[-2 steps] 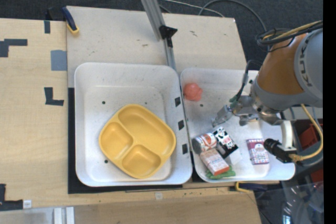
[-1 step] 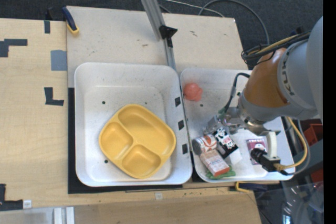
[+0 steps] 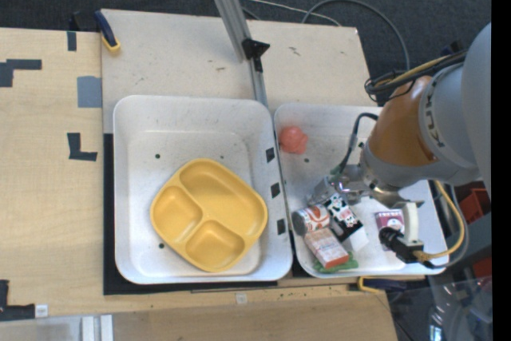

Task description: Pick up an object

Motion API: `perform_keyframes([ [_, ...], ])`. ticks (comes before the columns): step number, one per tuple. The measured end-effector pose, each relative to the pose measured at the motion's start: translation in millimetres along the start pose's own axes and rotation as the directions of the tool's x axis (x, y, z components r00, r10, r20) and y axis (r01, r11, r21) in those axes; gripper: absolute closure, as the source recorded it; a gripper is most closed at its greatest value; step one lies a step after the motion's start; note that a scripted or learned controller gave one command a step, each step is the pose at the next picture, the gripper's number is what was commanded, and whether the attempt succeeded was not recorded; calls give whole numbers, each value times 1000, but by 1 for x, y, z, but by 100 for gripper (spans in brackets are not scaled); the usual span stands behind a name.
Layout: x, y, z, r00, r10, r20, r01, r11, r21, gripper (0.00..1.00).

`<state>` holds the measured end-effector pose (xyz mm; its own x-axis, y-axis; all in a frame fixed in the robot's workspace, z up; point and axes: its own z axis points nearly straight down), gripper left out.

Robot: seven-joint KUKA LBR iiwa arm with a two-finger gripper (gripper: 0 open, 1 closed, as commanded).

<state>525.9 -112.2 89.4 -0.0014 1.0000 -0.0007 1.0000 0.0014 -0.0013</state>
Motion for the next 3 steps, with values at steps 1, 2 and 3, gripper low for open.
perform_keyframes([
  [1,1,0,-10,1000,0,-2,0,1000,1,100],
  [2,8,1,-71,1000,-1,0,1,1000,-5,100],
  [3,11,10,-118,1000,-1,0,1,1000,-5,100],
])
